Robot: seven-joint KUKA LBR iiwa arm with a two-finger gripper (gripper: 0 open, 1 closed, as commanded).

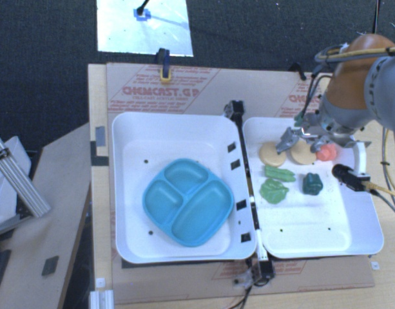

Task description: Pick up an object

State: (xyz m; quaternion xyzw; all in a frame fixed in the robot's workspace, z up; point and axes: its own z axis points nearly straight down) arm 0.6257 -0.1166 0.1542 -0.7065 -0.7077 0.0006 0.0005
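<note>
In the upper right of the frame the tool (305, 136) is seen low over the right white plastic bin (361, 237), above two flat beige round pieces (272, 154) and beside a small pink object (326, 152). Whether it is open or closed cannot be told, and nothing is seen gripped. For a good grasp, one single piece should be centred under it before closing, so that the green leafy pieces (274, 184) and the dark green pepper-like object (312, 183) just below are not pushed.

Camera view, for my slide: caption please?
Gripper over toy foods in right bin; blue plate in left bin.
</note>
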